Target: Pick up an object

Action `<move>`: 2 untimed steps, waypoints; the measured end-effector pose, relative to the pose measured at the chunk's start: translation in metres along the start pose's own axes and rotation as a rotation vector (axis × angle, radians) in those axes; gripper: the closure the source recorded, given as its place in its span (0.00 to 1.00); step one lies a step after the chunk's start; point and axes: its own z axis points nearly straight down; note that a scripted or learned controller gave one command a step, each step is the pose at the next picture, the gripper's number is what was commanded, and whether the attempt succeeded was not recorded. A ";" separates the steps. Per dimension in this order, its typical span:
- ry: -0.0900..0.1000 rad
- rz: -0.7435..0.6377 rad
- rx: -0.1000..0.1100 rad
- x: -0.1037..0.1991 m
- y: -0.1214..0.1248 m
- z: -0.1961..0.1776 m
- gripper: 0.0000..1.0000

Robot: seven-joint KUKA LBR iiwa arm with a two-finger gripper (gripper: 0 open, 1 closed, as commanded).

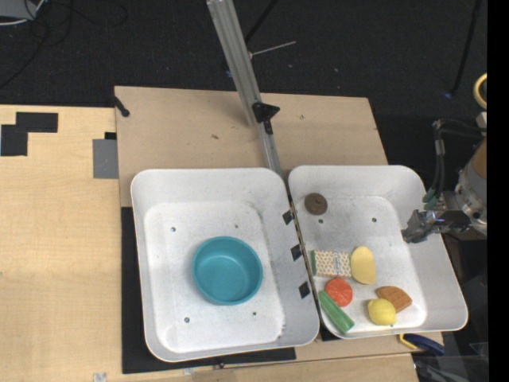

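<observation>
Meanwhile, at the right edge of the frame, the hand (415, 231) is seen hovering over the right rim of the right bin (374, 183), with nothing visible between its tips; whether it is spread or pressed together cannot be told, since it is small, dark and partly cut off by the frame. The likely targets are clustered in the lower part of that bin, to the lower left of the hand: a yellow potato-like piece (363, 264) lies nearest, its long axis running roughly up and down the frame, with a patterned sponge (332, 262) just to its left. Below these are set a red tomato (339, 291), a green cucumber (336, 313), a lemon (382, 312) and a brown bread-like piece (394, 297). A brown round object (316, 204) sits apart, toward the bin's upper left. A teal bowl (227, 270) is held in the left bin (159, 205). No pick is judged to have been made yet.
</observation>
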 end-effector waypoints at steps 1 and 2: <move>0.001 -0.004 0.001 0.051 0.014 -0.006 1.00; 0.001 -0.004 0.002 0.109 0.032 -0.003 1.00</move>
